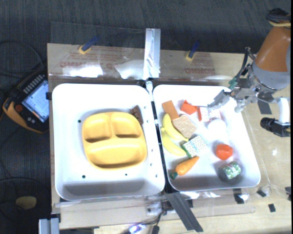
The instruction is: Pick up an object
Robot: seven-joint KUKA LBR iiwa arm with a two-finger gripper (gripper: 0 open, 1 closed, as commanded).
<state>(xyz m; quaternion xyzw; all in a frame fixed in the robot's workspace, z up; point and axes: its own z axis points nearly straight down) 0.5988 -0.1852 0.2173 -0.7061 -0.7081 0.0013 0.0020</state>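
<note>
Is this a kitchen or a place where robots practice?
Probably a robot practice lab: a robot arm reaches over two white bins of toy food, like a carrot and banana, beside a handheld controller.

Grey arm [272, 72] w/ orange band, black cables at wrist, silver metal gripper [219, 101].

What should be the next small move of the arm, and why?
Probably lower the gripper toward the white egg-shaped object just below it. The gripper hangs over the upper right part of the right bin with nothing visibly held, and that object lies apart from the crowded banana and cracker, so it seems the easier pick.
</note>
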